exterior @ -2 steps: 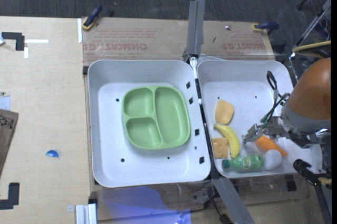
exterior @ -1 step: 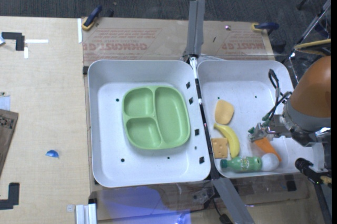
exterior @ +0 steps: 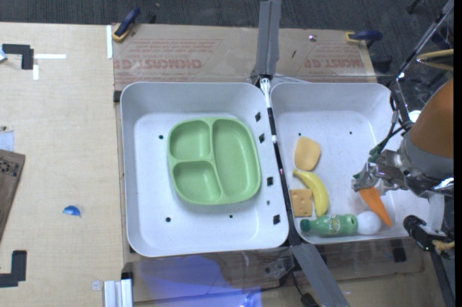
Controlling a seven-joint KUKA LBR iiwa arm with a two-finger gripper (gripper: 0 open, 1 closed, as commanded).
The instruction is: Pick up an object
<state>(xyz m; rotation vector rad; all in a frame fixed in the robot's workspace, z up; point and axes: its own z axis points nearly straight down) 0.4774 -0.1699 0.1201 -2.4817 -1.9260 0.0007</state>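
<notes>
In the right bin (exterior: 339, 107), my gripper (exterior: 369, 180) hangs over the right side, just above the upper end of an orange carrot (exterior: 377, 206). The carrot lies slanted by the bin's right wall, its tip pointing to the front. A white ball (exterior: 369, 223) rests beside it, and a green bottle (exterior: 330, 225) lies on its side along the front wall. A banana (exterior: 314, 188), a tan cracker (exterior: 302, 203) and a yellow-orange chip-like piece (exterior: 307, 152) sit along the left side of this bin.
The left bin (exterior: 144, 175) holds a green divided plate (exterior: 214, 160). A grey divider post (exterior: 268, 38) stands behind the seam between the bins. The arm's orange band (exterior: 439, 126) and its cables hang over the right bin's right rim.
</notes>
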